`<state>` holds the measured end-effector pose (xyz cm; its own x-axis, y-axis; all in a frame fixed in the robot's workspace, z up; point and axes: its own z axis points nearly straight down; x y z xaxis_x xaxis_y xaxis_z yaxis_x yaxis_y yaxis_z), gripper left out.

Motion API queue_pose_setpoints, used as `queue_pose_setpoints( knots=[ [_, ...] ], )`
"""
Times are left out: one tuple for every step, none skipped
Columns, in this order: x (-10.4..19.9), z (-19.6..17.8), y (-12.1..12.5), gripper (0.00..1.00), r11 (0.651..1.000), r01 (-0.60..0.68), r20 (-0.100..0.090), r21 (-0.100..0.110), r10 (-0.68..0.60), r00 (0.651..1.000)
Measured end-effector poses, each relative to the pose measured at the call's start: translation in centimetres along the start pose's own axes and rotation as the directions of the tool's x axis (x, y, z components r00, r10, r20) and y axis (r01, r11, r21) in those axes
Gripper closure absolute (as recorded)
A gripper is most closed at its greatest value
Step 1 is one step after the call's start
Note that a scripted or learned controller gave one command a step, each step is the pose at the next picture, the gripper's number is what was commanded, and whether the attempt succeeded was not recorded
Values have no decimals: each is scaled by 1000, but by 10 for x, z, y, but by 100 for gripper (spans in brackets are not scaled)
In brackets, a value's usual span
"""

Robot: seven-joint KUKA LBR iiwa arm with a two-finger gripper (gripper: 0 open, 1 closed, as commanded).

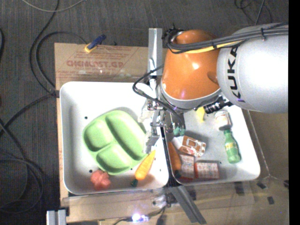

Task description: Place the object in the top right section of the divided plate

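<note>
the grey two-finger gripper (154,135) hung over the seam between the two shallow white bins, just past the right edge of the green divided plastic plate (114,139); whether its fingers were spread or pressed together could not be told, since the orange band and wrist above covered most of it, and nothing could be seen between the fingers. just below it an orange toy carrot with a green tip (145,167) lay tilted, its upper end leaning on the plate's lower right rim, and it seemed the likeliest object for the task, though that was a guess. the plate's top right section looked bare, so the placing appeared not yet done, and the pick as well as the drop seemed left to do. a pinkish lumpy toy (99,179) sat near the front of the left white bin (70,102), apart from the plate. in the right white bin (251,170) lay a green bottle (230,146), a small white jar (223,120), printed snack packets (193,146) and a second orange piece (174,157), partly overlapped and hard to identify.
</note>
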<state>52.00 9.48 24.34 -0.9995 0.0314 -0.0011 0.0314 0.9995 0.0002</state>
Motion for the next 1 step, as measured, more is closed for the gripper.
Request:
queue_pose_setpoints(
  knots=[
    [38, 45, 36, 0, 987, -164, -3, -1, 164, 987]
  ],
)
